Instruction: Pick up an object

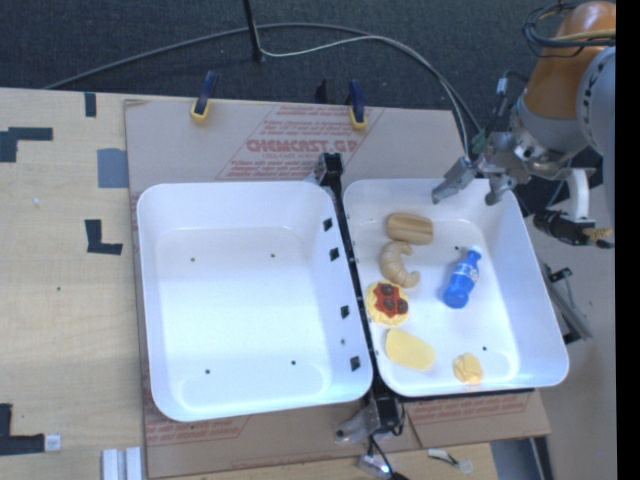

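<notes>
My gripper [468,188] hovers over the far right corner of the right bin [530,268], its two fingers spread wide and nothing between them. Below it in that bin lie a tan bread roll [409,228], a croissant [396,263], a small pizza slice with red topping [388,303], a yellow flat piece [410,350], a small yellow lump [467,368] and a blue bottle [460,279]. The bread roll is the nearest item, down and left of the fingers.
The left bin [160,268] sits beside the right one, joined by a black divider [345,268]. Cardboard [290,143] lies under both bins, held by clamps at the back. A cable runs across the back toward the arm.
</notes>
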